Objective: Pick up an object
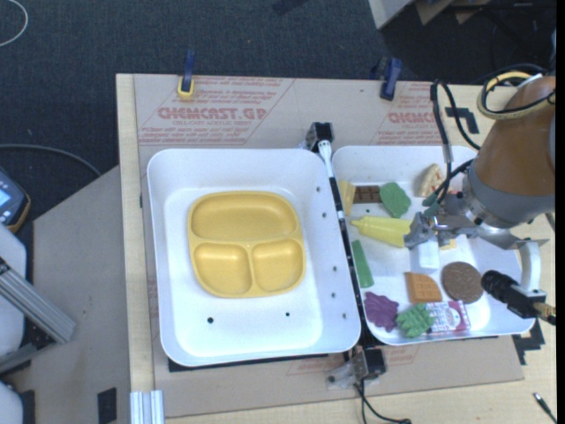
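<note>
Left bin (168, 237): occupied by one yellow three-compartment tray (245, 242), set upright in the middle of the bin floor, its compartments bare.

Right bin (371, 159): stocked with toy food items. A brown block (367, 193) and a green leafy piece (395, 200) are placed near the far left corner. A yellow corn cob (385, 230) is laid across the middle, pointing toward the left wall. A green stick (362, 264) is laid along the left wall. An orange cracker (422, 287) and a brown round cookie (462, 282) are set toward the near edge. A purple grape cluster (381, 309), a green broccoli piece (414, 320) and a pink-and-white packet (450, 316) are lined along the near edge. A pale bread-like piece (431, 179) is seen by the far edge.

Gripper (425, 233): positioned low over the middle of the right bin, just beside the right end of the corn cob. Whether contact is made, and whether the claw is spread or pressed together, cannot be told.
</note>
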Robot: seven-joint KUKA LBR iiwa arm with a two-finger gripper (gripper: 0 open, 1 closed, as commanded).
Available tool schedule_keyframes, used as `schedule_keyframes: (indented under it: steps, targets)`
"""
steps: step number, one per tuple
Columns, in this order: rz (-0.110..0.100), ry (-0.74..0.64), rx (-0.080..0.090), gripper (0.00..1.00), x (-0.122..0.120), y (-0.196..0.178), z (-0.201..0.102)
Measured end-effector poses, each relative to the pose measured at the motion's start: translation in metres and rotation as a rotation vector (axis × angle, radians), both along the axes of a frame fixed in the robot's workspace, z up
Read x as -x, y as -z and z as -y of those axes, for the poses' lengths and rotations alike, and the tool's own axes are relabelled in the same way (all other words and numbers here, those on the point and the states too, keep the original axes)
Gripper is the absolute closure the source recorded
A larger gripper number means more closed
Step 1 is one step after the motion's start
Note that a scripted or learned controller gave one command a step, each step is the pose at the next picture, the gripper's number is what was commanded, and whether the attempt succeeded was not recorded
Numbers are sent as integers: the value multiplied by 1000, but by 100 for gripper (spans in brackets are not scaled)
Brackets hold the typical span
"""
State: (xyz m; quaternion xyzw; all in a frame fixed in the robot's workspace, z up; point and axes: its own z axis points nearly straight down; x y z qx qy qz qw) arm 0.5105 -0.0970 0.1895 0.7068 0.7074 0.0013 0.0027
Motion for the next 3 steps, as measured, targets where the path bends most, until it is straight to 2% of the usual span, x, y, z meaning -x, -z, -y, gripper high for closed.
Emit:
schedule_keyframes:
  steps: [1, 2, 3]
  targets:
    - [0, 0, 0, 100, -1, -37, 0]
    - [-8, -4, -4, 100, 10, -44, -48]
    - [-10, 1, -3, 100, 4, -24, -47]
